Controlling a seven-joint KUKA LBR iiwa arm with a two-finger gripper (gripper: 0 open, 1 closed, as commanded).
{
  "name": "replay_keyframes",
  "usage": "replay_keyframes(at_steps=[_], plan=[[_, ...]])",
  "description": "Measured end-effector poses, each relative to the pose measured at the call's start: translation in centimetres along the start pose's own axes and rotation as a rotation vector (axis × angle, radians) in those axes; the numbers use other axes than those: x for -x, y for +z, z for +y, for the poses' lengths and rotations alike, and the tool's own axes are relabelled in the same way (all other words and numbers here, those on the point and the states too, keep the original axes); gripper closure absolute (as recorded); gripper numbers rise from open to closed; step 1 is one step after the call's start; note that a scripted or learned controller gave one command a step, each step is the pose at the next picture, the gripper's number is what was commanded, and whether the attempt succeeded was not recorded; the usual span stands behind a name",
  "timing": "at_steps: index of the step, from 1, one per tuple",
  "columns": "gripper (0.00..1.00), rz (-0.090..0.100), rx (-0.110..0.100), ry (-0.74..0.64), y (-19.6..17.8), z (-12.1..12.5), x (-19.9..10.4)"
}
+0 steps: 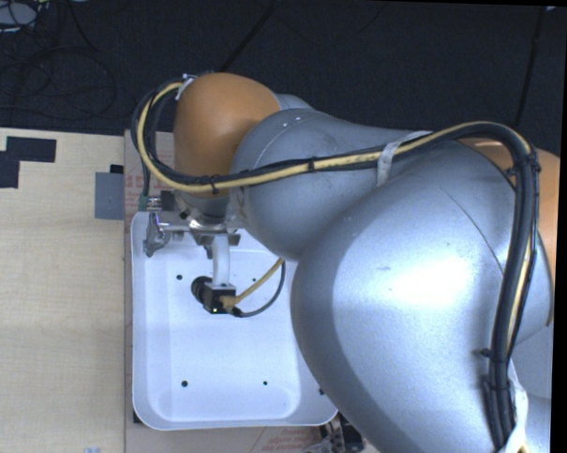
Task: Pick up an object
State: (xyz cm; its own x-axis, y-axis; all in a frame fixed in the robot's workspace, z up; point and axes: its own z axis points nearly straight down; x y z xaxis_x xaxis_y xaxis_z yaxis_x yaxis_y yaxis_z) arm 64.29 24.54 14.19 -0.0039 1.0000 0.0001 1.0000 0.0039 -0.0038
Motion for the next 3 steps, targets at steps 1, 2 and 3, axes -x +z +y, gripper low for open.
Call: replay_keyframes(at_steps=[1,2,3], plan=[[0.0,-0.004,-0.008,0.005,5.8,-6.2,2.9],[0.0,0.001,0.011,0.005,-7.7,-4.9,5.3],[0.0,0.005,0.017,-0.001,-20.0,-1.1,0.0]])
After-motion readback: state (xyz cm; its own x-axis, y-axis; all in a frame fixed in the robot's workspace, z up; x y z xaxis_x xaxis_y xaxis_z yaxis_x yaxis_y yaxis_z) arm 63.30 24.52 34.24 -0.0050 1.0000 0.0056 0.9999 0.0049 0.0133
